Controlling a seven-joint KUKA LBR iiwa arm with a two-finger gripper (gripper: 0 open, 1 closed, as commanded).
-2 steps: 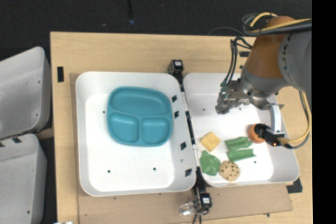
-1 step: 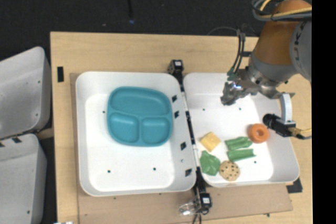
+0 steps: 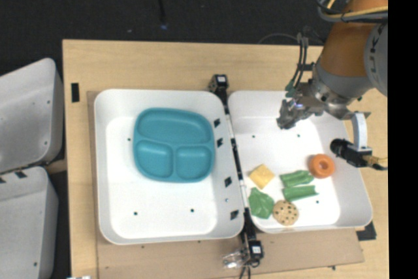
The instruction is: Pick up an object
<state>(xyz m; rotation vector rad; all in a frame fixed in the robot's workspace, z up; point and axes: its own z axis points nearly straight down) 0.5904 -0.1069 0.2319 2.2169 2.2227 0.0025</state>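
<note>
The right bin (image 3: pixel 261 111) holds several small items along its near side: a yellow block (image 3: pixel 262 176), two green pieces (image 3: pixel 298 183), a green leafy piece (image 3: pixel 260 204), a brown cookie (image 3: pixel 285 212) and an orange ring (image 3: pixel 321 166). My gripper (image 3: pixel 287 117) hangs over the far part of this bin, well apart from all of them. Nothing shows between its fingers.
The left bin (image 3: pixel 117 206) carries a teal divided plate (image 3: pixel 174 144) in its far half. A dark clip (image 3: pixel 219 82) sits at the far end of the divider between the bins. White chairs (image 3: pixel 26 114) stand at the left.
</note>
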